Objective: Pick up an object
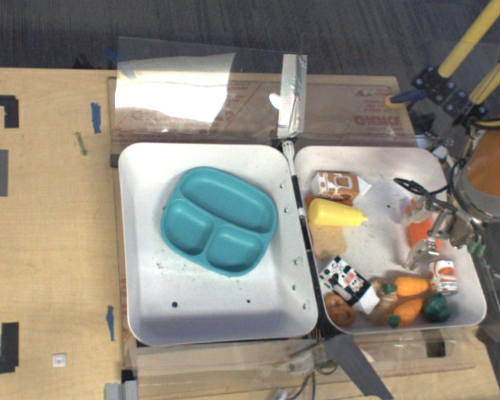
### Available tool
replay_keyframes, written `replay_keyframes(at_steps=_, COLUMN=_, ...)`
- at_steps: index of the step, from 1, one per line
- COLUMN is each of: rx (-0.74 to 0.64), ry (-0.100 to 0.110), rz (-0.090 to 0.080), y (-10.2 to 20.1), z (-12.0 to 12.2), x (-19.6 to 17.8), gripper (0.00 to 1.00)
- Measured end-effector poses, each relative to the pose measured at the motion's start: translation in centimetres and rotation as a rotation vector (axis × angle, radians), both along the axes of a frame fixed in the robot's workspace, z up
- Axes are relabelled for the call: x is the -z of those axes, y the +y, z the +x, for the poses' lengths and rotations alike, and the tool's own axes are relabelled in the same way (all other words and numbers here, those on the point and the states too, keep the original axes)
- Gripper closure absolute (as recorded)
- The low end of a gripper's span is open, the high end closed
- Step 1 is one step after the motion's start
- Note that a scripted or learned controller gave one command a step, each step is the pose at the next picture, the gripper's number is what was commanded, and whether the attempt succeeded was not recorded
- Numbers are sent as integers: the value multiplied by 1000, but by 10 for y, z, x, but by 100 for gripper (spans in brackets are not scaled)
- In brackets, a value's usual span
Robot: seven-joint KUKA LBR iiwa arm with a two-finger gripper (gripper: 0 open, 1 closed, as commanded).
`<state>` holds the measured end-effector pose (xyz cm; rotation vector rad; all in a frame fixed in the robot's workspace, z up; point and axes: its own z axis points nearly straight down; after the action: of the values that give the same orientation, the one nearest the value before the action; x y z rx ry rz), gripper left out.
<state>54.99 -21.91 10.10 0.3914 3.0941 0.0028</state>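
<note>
the claw [433, 244] is lowered at the right bin's [375, 161] three o'clock side; whether it is spread cannot be told. a small red-labelled can [444, 277] is seen just below it, toward five o'clock. it is judged light, stiff, slippery, and best taken across its round sides.

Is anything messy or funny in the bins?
Nothing looks spilled or broken. The teal plate lies a bit crooked in the left bin, and the toy food is jumbled along the right bin's near edge.
</note>
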Motion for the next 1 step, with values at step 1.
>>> replay_keyframes(at_steps=1, rx=-102, ry=14, rz=-4, y=15, z=0, x=12, gripper=0)
